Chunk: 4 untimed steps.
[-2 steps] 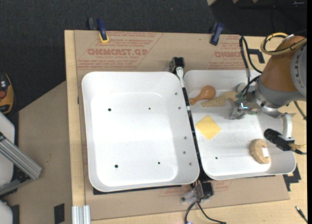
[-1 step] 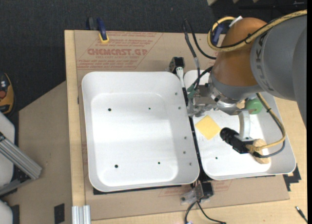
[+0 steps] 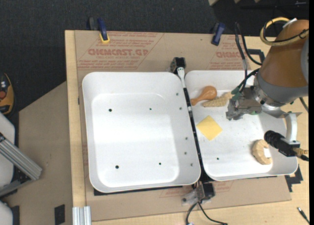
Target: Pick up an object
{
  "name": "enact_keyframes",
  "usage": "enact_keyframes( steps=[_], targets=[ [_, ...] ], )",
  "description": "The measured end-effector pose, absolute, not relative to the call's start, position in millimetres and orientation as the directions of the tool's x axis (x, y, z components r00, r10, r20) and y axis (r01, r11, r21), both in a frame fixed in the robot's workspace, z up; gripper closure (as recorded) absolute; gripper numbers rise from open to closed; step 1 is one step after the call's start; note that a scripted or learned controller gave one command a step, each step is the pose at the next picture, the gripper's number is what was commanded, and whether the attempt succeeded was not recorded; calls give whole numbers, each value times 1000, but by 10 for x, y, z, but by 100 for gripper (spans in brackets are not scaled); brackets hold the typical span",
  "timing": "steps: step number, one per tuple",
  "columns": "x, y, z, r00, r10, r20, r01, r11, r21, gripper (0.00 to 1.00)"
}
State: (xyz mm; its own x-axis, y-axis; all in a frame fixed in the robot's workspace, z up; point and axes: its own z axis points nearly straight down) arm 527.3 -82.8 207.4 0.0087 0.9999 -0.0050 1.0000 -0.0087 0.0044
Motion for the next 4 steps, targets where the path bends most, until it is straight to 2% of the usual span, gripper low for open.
enact_keyframes(
  steps=[1, 2, 3, 4],
  targets=[
    [5839, -390, 3682, -7, 1000, -1, 1000, 7, 24, 100],
    [6551, -3, 5457, -6, 1000, -2, 1000, 6, 24, 100],
    [6033, 1069, 4444, -11, 1000, 2, 1000, 12, -12, 100],
    [5712, 1801, 3173, -9, 1000, -1, 1000, 9, -16, 100]
  ],
)
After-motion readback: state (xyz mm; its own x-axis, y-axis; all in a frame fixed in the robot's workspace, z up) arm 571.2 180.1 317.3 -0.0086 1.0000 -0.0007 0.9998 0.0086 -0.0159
